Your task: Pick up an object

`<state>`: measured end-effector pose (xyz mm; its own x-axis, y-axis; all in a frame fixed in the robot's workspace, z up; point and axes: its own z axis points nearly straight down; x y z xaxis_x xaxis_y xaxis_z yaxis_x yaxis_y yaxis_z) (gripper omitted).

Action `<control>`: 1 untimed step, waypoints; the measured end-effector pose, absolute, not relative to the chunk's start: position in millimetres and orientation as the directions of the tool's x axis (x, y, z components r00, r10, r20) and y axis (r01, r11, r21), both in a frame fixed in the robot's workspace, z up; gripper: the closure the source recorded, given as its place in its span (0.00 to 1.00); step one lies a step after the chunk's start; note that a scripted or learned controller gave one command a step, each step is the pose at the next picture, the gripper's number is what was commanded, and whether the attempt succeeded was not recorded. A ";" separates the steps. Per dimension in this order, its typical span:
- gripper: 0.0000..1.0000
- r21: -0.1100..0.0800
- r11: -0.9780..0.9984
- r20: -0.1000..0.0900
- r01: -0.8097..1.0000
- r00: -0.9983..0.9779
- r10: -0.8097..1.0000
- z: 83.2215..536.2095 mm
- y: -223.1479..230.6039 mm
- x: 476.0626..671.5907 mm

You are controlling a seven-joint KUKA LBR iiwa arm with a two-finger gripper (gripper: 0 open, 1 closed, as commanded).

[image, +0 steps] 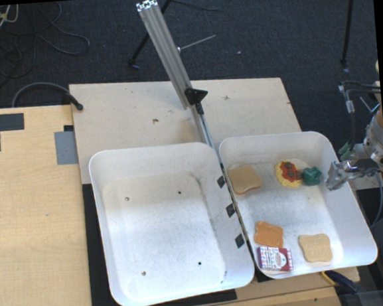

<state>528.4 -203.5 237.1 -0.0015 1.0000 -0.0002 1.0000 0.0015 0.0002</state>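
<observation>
The right bin holds all the small things, and it serves as the landmark here. Near its far left corner lies a tan slice of bread, roughly square with rounded corners, lying flat. Toward the far right part of the bin sits a yellow round piece with a red blotch on top, and just beside it, on its right, a small dark green lump; the two look to be touching or nearly so. In the near half of the bin lies a flat orange slice, and right against its near edge a small red and white packet with print on it. To the right of the packet, near the bin's near right corner, lies a second pale tan slice of bread.

The gripper hangs at the bin's right rim, close to the green lump, metal grey and partly blurred. Whether its jaws are apart or together cannot be told, and nothing can be seen between them.

The left bin stands side by side with the right one.
</observation>
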 end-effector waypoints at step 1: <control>1.00 -0.001 0.004 0.002 1.000 -0.004 1.000 240.0 -155.0 541.3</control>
